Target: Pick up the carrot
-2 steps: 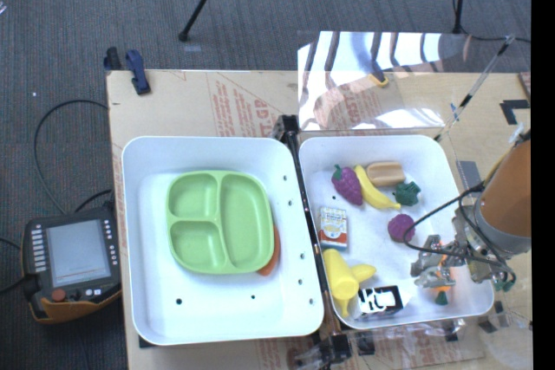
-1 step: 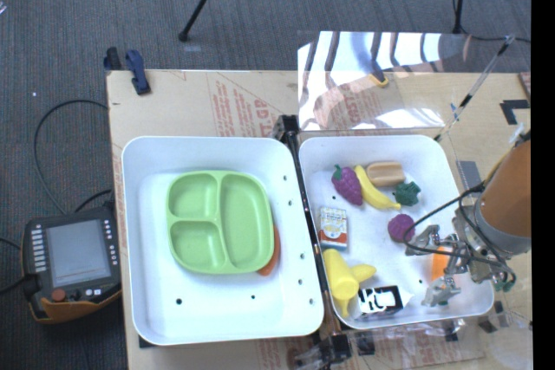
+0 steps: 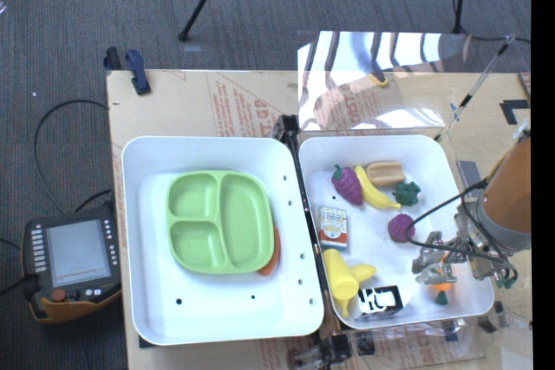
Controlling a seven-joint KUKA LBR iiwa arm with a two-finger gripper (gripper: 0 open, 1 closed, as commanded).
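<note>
Far left, on the carpet: a teach pendant point(image 3: 73, 260), its cable looping upward. On the bench corner, a blue clamp point(image 3: 136, 71).

Left bin point(image 3: 139, 186): a green divided plate point(image 3: 220, 222) lies in it, three compartments showing. An orange-red object point(image 3: 271, 260) peeps from beneath the plate's right edge; most of it is hidden and I cannot identify it.

Right bin point(image 3: 434, 150), left to right: a small carton point(image 3: 334, 227); a yellow toy point(image 3: 347, 276) touching a black-and-white card point(image 3: 379, 300); purple grapes point(image 3: 348, 185) beside a banana point(image 3: 375, 189); a hot-dog bun point(image 3: 386, 172); a green broccoli piece point(image 3: 407, 192); a magenta round item point(image 3: 400, 227).

Near the bin's right front corner: my gripper point(image 3: 442, 266), set low over the carrot point(image 3: 443, 282). Only an orange patch and a green tip of the carrot show; my fingers and cables cover the rest. How far my fingers are parted, and whether they have hold of the carrot, I cannot tell. My arm point(image 3: 510, 195) is cut off at the right edge.
</note>
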